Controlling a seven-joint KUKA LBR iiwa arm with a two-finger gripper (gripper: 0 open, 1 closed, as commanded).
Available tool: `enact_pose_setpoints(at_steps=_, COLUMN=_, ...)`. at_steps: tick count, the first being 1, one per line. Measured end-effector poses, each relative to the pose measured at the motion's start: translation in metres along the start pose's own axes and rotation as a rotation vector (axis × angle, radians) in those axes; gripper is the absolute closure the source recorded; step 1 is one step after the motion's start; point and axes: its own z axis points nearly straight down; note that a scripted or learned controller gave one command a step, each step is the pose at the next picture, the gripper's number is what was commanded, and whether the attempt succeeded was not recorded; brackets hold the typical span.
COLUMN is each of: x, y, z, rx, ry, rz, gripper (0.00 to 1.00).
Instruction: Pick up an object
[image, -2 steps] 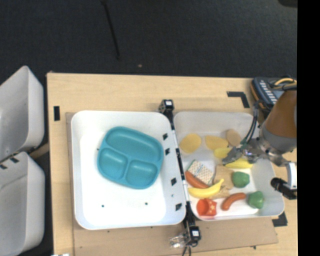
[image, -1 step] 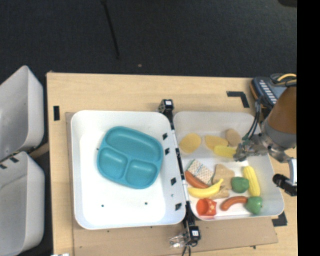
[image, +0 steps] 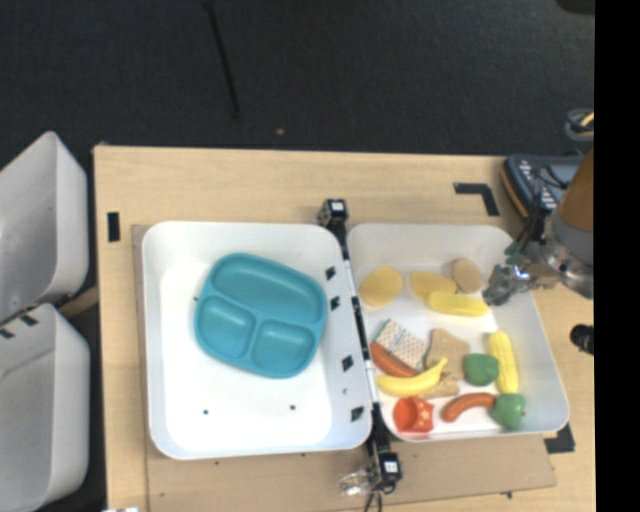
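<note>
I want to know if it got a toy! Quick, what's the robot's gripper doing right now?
Gripper: low over the right bin, beside a yellow toy; open, shut or holding something cannot be told.

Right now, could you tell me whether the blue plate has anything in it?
Empty: the blue plate lies flat in the left bin, all three compartments bare.

The arm (image: 572, 215) enters at the right edge as a bulky grey body; an orange-brown band shows on its upper part, with darker grey casing beneath; a black-and-grey block with thin orange lines sits beside it; the gripper (image: 500, 287) at its tip is a small cluster of dark and silvery metal parts, glinting in spots; finer details are too blurred to tell.
</note>
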Motion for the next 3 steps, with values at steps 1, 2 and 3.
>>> enact_pose_setpoints(at_steps=1, x=-0.002, y=0.002, z=-0.054, rx=0.000, ry=0.000, rz=-0.001, gripper=1.00)
enact_pose_setpoints(at_steps=2, x=0.053, y=0.004, z=-0.045, rx=0.007, ry=0.004, rz=-0.003, gripper=1.00)
enact_pose_setpoints(at_steps=3, x=0.108, y=0.022, z=-0.051, rx=0.005, ry=0.005, rz=-0.005, gripper=1.00)
